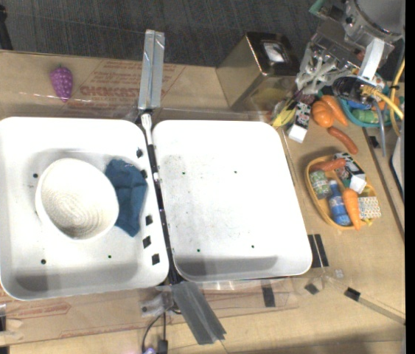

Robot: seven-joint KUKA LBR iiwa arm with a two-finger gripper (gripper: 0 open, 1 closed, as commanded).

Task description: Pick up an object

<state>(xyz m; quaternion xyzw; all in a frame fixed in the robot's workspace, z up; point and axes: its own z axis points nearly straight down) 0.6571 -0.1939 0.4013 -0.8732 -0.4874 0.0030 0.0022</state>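
Brown bench (214,87), two white bins (281,198), purple toy (62,82)

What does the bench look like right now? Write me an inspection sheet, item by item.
Surface: brown bench bearing two shallow white bins side by side.
Job's things: left bin holds a white woven hat with a blue cloth touching its right edge. Right bin: nothing seen inside.
Clutter: purple grape toy above the left bin; small basket of toys right of the right bin; orange toys and a dark box above it.
Claw: arm at upper right, claw state cannot be told.
Cables: yellow and blue cables near the arm.
Surroundings: dark floor beyond the bench.
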